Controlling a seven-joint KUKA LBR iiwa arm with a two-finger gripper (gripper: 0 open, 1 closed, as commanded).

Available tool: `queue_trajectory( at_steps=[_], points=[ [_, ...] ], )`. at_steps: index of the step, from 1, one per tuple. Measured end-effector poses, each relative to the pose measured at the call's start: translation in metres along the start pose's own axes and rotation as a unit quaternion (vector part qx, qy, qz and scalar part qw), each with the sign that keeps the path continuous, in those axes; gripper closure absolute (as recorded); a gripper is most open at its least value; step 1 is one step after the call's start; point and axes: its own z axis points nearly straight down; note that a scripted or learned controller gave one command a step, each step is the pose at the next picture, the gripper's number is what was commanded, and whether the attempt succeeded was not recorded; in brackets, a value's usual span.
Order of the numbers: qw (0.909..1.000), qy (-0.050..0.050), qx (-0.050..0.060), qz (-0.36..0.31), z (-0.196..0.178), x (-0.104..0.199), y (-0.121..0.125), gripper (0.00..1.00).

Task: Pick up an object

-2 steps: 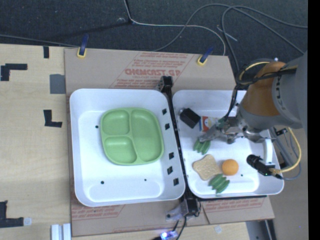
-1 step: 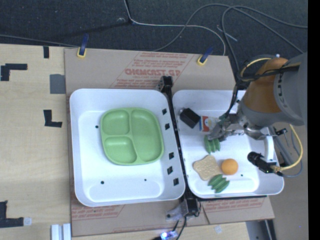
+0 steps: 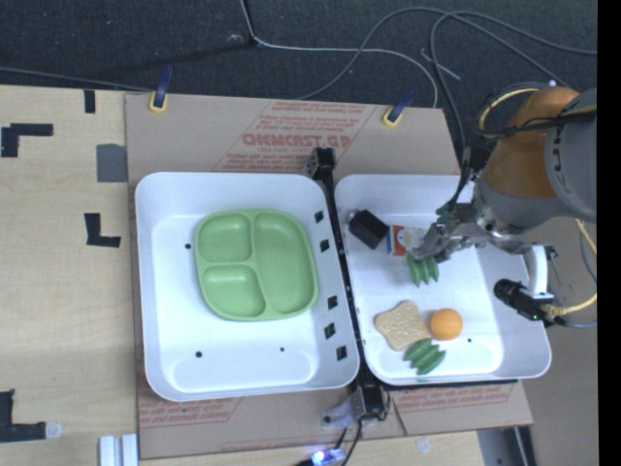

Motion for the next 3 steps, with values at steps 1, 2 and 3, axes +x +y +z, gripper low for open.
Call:
queue_trajectory(
  at_steps=[1,2,3],
  points=[
    [1.0,0.0,-0.001,0.0,-0.047,-0.006,0.008,1.0],
    [1.0,0.0,-0.001,0.0,-0.105,0.004,0.009,1.0],
    [1.0,0.001,0.002,-0.002,-0.105,0.053,0.011,1.0]
  ],
)
